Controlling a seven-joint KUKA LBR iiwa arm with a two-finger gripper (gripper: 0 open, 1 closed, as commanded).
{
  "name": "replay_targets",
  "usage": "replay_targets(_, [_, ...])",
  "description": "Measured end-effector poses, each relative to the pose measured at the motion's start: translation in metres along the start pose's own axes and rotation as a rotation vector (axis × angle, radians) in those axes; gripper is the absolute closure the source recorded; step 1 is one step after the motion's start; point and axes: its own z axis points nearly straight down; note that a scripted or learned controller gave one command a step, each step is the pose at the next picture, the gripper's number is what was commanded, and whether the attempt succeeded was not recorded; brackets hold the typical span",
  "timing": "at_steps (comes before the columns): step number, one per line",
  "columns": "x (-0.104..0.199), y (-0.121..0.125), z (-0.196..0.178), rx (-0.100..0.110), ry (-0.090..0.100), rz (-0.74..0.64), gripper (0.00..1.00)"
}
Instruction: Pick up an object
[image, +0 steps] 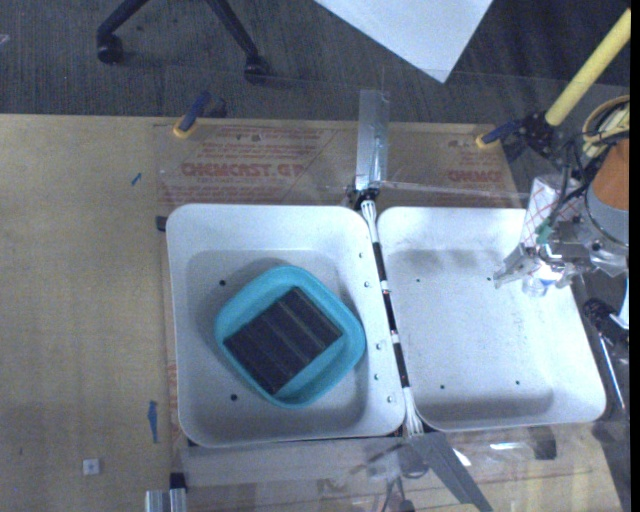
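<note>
Tool sits at right edge of frame, over the upper right part of the right shallow white plastic bin, hanging from the grey arm with orange band that comes in from the right. Finger state: cannot tell, metal parts and cables blur together there. Nothing visibly held between the fingers. Task thing: blue rounded-square plastic container with dark ribbed insert lies in the left shallow white plastic bin, centre-low, rotated diagonally, well apart from the tool. Bins sit side by side, touching along the middle seam, on the tan wooden table. Yellow pole at upper right, white sheet at top centre.
</note>
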Motion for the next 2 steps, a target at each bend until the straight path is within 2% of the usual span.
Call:
replay_targets(1, [-0.014, 0.023, 0.090, 0.002, 0.011, -0.016, 0.00])
replay_targets(2, [-0.008, 0.088, 0.097, 0.014, 0.006, -0.163, 0.00])
